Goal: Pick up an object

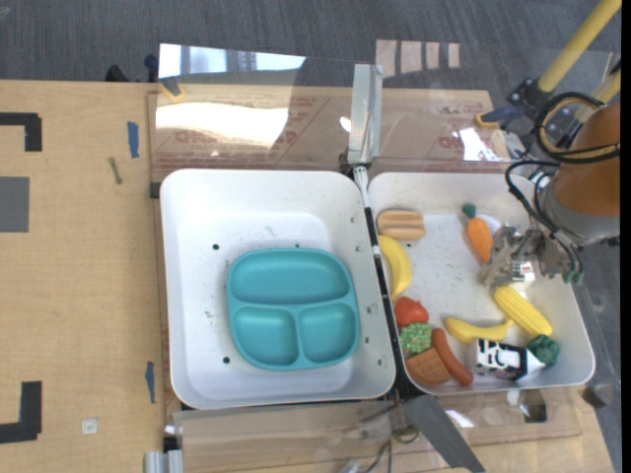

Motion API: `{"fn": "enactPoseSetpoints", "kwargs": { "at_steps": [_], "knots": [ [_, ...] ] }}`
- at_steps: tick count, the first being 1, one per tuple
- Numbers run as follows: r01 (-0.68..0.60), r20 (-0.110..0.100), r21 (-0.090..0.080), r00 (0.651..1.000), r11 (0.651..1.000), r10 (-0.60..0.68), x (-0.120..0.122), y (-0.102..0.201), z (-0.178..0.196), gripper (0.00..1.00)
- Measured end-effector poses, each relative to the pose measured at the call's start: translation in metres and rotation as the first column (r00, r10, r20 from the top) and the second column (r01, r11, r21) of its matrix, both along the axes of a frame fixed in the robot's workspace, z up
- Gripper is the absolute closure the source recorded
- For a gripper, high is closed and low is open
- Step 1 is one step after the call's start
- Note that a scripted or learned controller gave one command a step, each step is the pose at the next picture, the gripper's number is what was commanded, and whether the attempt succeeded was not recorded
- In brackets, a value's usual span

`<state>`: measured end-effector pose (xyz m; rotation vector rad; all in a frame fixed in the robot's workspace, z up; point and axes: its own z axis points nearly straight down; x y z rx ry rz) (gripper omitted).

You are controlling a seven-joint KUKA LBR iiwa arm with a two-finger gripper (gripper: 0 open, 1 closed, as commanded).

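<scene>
Gripper [520, 262]: low in right bin [582, 363], near its right edge, over corn cob [523, 309]; closure not discernible, nothing visibly held. Near edge: black-and-white item [501, 359], broccoli [541, 349], sausage [452, 356]. Middle: yellow banana [475, 329], tomato [410, 312]. Far edge: carrot [478, 237], bun [400, 225]. Left bin [187, 225]: teal divided plate [292, 305]. Pick-up judged not yet done; grasp and lift remaining.
</scene>
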<state>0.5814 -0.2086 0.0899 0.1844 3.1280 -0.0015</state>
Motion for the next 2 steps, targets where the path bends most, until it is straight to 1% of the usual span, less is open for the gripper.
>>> {"fn": "enactPoseSetpoints", "kwargs": {
  "at_steps": [1,2],
  "knots": [
    [-0.001,-0.003,0.002,1.000,1.000,0.001,0.000,0.001,0.000,0.00],
    [0.100,0.003,0.002,0.995,0.995,-0.100,0.008,0.054,-0.001,0.00]
  ]
}}
